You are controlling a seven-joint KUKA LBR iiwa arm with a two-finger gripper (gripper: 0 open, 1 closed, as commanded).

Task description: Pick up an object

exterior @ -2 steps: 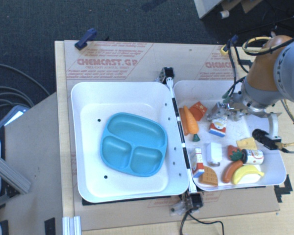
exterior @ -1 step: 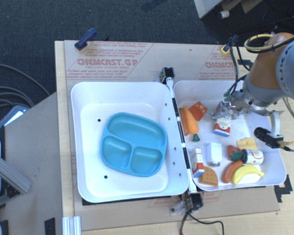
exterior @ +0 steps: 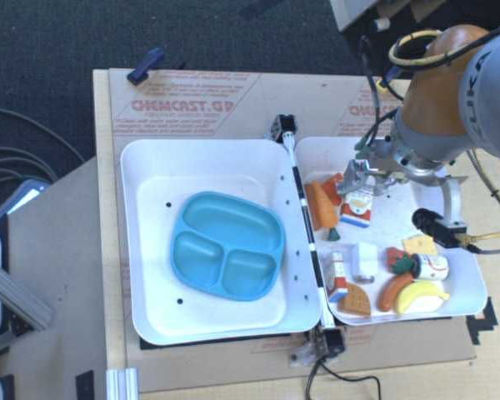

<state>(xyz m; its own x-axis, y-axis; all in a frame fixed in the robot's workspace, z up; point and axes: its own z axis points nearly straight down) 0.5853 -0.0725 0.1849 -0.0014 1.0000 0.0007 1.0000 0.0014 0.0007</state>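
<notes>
A bench (exterior: 233, 98) of pale board stands on dark carpet (exterior: 108, 23), cables (exterior: 17, 140) at left. The left bin (exterior: 142, 223) holds a blue tray (exterior: 227, 246). In the right bin (exterior: 475, 290), toy food; the gripper (exterior: 356, 176) hovers near its back-left corner above a small carton (exterior: 357, 211); grip state unclear.

Divided plate (exterior: 227, 246) in left bin (exterior: 142, 223), toy foods in right bin (exterior: 475, 294), hand (exterior: 357, 176) above them

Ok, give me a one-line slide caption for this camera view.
KUKA arm's gripper hovers over toy food in the right bin; blue divided tray sits in the left bin.
</notes>
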